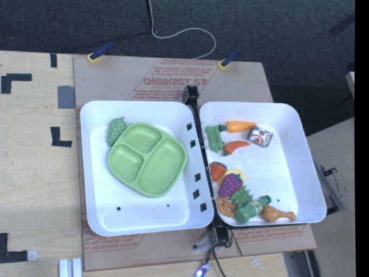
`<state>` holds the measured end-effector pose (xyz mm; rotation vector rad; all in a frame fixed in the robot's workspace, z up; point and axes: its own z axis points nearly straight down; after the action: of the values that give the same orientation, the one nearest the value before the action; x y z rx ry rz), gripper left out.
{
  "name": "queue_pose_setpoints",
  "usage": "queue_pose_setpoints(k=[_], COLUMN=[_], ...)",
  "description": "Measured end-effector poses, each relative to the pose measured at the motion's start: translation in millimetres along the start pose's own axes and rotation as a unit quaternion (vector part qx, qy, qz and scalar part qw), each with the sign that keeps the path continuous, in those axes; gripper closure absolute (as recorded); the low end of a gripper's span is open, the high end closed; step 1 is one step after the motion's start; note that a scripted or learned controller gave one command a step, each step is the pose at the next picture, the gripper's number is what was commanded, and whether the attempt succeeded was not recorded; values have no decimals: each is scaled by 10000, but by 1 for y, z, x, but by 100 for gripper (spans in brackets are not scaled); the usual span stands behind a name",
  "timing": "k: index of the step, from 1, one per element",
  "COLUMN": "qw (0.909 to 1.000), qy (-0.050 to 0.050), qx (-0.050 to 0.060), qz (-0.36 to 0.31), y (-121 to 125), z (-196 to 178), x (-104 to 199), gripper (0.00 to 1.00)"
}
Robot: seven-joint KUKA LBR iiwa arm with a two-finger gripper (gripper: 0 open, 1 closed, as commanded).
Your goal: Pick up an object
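Green plate [147, 166] in left bin [92, 154]; toy foods [236, 195] in right bin [300, 154].

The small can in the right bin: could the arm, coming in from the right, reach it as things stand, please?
Probably yes. The small can lies by itself on the bare floor of the right bin, with only the carrot close on its left, and nothing stands between it and the bin's right side.
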<state>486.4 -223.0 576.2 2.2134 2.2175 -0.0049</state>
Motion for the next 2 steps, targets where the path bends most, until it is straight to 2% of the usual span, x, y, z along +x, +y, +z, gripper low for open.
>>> queue_pose_setpoints(k=[1,2], qw=[10000,9999], qy=[-7,72], qx=[-6,104], qz=[-4,4], y=[1,-5], z=[-10,222], x=[0,26], gripper=[100,100])
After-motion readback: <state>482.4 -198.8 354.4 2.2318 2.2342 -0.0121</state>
